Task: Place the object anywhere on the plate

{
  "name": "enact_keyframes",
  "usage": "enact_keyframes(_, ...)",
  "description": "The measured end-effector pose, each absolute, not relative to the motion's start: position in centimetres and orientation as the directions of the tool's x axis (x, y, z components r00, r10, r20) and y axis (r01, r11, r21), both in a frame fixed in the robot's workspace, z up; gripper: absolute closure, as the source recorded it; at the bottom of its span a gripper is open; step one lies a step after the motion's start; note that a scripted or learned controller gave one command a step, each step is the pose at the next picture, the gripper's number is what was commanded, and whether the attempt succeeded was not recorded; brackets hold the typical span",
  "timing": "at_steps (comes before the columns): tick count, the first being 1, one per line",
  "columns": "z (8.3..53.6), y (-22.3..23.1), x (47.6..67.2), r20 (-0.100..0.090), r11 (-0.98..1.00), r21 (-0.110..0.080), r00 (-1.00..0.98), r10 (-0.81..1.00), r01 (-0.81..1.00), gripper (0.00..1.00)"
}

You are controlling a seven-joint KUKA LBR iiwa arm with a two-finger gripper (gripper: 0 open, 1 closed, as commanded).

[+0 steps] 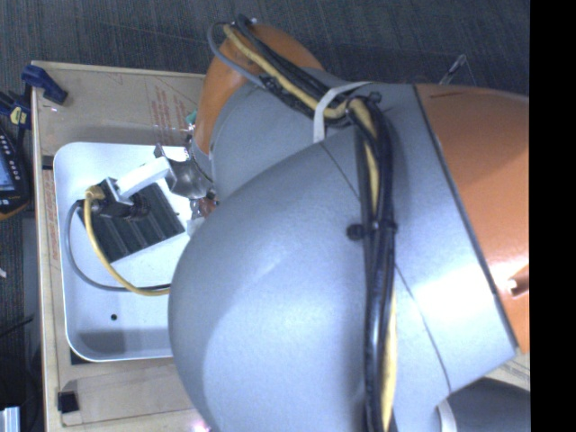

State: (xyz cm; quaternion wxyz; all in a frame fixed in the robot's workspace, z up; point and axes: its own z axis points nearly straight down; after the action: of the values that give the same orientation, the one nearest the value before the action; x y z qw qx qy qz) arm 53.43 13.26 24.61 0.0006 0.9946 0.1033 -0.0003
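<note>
My grey arm point(342, 268) with its orange band point(243, 61) covers most of the scene, reaching over the left white bin point(76, 331). The gripper point(193, 187) hangs low over the right part of that bin, its metal body just visible at the arm's edge. A small reddish spot point(210, 203) sits right against the gripper; I cannot tell what it is. The arm hides the bin's right side and everything further right.
A tiny dark speck point(114, 317) lies on the bare white floor of the left bin. The wooden bench frame point(117, 97) borders the bin. A blue clamp point(43, 81) sits at its far left corner, and dark equipment point(9, 174) lies beyond the left edge.
</note>
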Motion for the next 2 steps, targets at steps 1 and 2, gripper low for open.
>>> enact_keyframes(1, 29.2, 12.4, 56.7, 0.000, -0.968, 0.001, 0.968, 0.251, 0.251, 1.00)
enact_keyframes(2, 31.4, 16.0, 62.0, 0.003, -0.962, 0.001, 0.962, 0.271, 0.271, 1.00)
